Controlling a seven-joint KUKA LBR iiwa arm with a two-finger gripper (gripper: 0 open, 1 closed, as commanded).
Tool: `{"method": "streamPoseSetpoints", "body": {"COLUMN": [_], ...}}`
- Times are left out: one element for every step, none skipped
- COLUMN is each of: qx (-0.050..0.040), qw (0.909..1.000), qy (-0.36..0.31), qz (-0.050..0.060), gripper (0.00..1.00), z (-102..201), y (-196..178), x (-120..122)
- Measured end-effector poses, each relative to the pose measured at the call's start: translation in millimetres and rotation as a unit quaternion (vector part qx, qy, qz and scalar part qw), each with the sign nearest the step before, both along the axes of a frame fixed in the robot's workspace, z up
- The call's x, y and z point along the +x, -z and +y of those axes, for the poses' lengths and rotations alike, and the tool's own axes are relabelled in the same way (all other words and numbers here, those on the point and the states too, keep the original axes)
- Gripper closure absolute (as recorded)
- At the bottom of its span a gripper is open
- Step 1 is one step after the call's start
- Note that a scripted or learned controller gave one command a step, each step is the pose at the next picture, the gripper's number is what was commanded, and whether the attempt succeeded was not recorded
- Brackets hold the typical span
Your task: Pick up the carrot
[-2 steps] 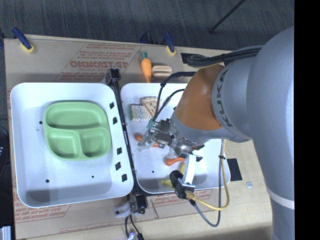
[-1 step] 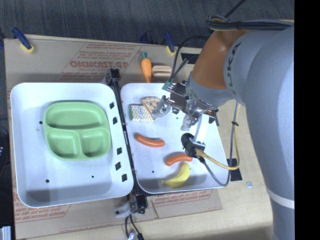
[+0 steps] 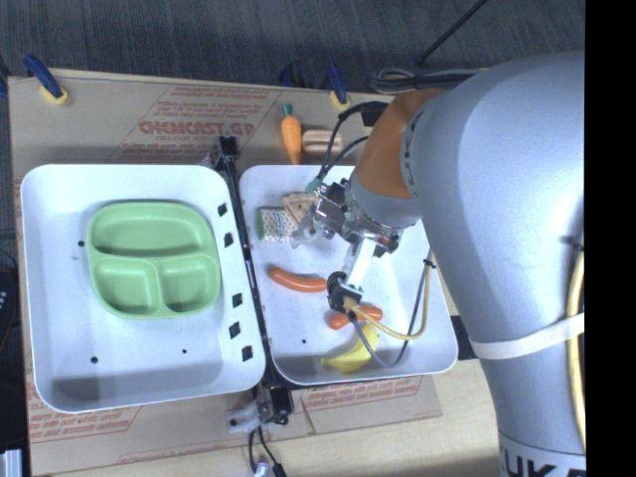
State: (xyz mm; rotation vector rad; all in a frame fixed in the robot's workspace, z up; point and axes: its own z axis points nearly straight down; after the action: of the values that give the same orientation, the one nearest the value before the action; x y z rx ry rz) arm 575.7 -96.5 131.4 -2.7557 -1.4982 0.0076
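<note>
The carrot (image 3: 289,137), orange with a green top, lies on the cardboard just beyond the far rim of the right bin (image 3: 417,361), outside both bins. My gripper (image 3: 320,212) hangs over the far part of the right bin, a short way in front of the carrot and apart from it. It sits close to a pale bread-like piece (image 3: 294,208) and a green-speckled item (image 3: 274,224). The wrist covers the gripper, and nothing shows held in it.
An orange sausage-shaped item (image 3: 297,280) lies mid-bin. A smaller orange-red piece (image 3: 365,314) and a banana (image 3: 350,359) lie nearer the front. A tan cylinder (image 3: 321,143) lies beside the carrot. The left bin (image 3: 50,296) holds a green divided plate (image 3: 154,256).
</note>
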Motion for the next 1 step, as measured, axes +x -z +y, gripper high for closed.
{"method": "streamPoseSetpoints", "body": {"qx": [0.0002], "qw": [0.9937], "qy": [0.112], "qz": [0.001], "gripper": [0.00], "z": [3.8], "y": [40.2], "x": [-12.1]}}
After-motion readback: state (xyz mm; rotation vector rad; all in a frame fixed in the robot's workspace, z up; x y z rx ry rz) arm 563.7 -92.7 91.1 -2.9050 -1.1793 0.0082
